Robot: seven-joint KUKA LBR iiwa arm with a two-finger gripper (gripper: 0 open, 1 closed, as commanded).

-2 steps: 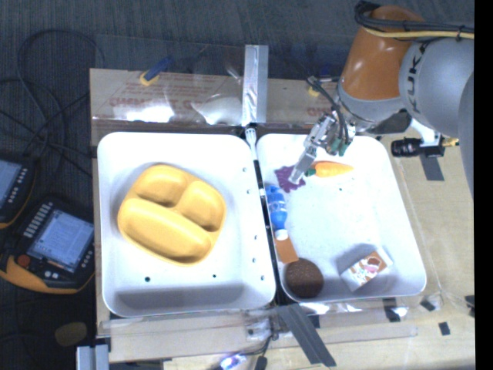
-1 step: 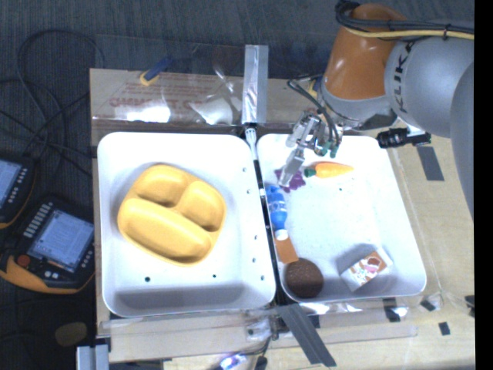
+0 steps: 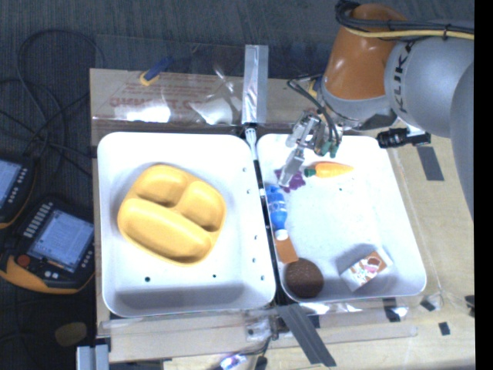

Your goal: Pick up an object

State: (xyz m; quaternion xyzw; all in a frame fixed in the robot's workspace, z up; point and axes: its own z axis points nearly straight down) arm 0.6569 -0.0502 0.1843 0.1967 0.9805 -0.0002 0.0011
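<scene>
Camera view, looking down: we take the small purple object at the right bin's left wall, near its far corner, as the likely pick; it looks light and possibly soft, best nipped across its narrow width. Directly over it hangs the gripper, fingers narrowly parted and, as far as we see, holding nothing. Just beside lie a toy carrot and a blue bottle; the left bin carries a yellow foam lump.

A single fixed camera looked down at a slant from above the bench. Both white bins sat mid-frame, fairly near. The arm entered right of them.
</scene>
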